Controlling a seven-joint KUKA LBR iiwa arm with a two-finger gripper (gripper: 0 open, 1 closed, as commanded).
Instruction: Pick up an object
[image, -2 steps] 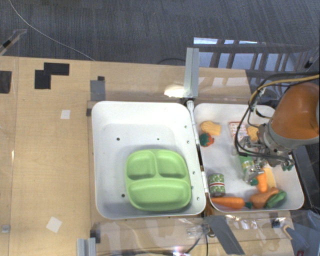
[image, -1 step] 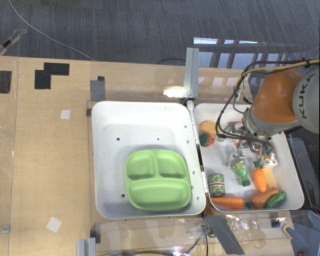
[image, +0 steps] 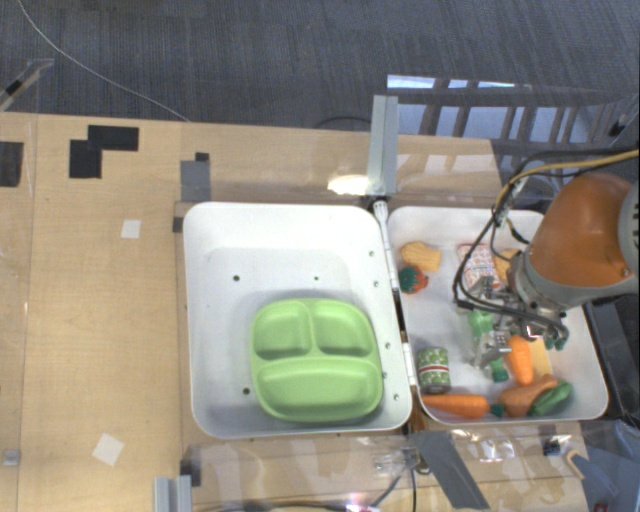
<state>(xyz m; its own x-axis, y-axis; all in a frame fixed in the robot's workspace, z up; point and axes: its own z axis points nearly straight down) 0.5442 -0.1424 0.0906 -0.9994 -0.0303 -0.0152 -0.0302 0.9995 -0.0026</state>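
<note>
Camera view, looking down at a slant on the pale wooden surface (image: 90, 330). Two shallow white bins side by side. Left white bin (image: 215, 250) carrying a light green divided plastic plate (image: 316, 360), three compartments, sitting toward the near edge. Right white bin (image: 435, 222) crowded with toy food: a yellow-orange piece (image: 421, 256) near the far left corner, a small red and green piece (image: 411, 280) just beside it, a green-labelled toy can (image: 433, 368) lower down, an orange toy carrot (image: 457, 405) lying along the near wall. More pieces at the near right corner: an upright orange carrot-like piece (image: 521, 362), a brown-orange piece (image: 522, 397), a dark green piece (image: 552, 398), bunched together and hard to separate. Grey arm with orange band (image: 578, 235) reaching in from the right, covering the bin's right side. Gripper (image: 497, 345) low over the cluster, tangled in black cables; fingers blurred against the clutter, impossible to tell whether apart or together. A red-and-white printed item (image: 481, 262) partly hidden behind the cables.
</note>
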